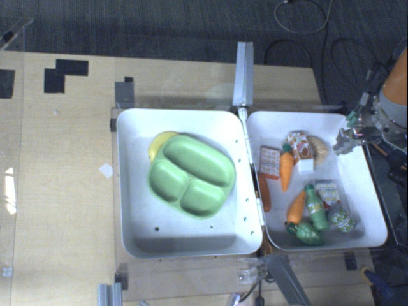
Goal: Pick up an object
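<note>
The right bin holds several small toys: an upright orange carrot, a second carrot, a green bottle, a bread-like piece, a small printed box and a green vegetable. My gripper hangs at the bin's upper right edge, to the right of the bread piece and apart from the toys. Nothing shows between its tips. The arm's orange band is at the far right.
The left bin holds a large green three-compartment tray lying over a yellow object. A metal divider post stands between the bins. Cables lie on the dark floor behind the bench.
</note>
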Robot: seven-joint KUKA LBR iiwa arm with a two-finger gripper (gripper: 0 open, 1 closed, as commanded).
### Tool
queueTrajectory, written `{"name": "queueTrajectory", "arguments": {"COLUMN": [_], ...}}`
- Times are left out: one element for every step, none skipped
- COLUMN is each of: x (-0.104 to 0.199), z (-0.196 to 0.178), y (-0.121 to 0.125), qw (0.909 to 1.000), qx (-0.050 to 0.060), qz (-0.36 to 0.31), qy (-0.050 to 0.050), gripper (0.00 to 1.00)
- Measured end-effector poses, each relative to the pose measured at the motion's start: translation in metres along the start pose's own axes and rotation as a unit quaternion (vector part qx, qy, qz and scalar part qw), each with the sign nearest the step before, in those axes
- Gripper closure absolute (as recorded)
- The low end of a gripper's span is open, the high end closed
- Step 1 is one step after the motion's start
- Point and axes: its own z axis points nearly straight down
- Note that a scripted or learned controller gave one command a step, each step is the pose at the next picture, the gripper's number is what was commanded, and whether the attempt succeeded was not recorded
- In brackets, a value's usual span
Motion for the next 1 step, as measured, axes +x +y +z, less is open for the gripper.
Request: {"name": "queueTrajectory", "arguments": {"x": [0.0215], "z": [0.0366], "y": [0.0414], "qw": [0.9994], "qx": [0.000], "qz": [-0.035], "qy": [0.000], "gripper": [1.00]}}
